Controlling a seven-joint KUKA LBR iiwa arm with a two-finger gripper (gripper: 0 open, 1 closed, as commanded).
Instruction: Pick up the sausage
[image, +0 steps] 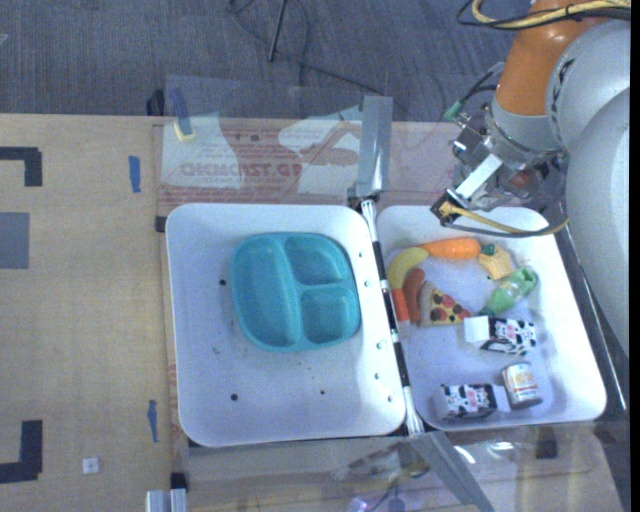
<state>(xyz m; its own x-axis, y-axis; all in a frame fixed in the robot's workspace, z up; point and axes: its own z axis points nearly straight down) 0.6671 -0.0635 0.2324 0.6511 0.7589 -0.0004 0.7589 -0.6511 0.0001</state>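
We can't tell how wide the end effector (487, 160) is, so we'd open it narrow-ish and come straight down on the stubby reddish-brown sausage (412, 296), squeezed between the curved yellow banana (403, 264) and the triangular pizza slice (444, 306) in the shallow white right-hand bin (572, 335).

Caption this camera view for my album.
Arm poised by the right bin, sausage untouched beside the banana; teal tray in left bin.
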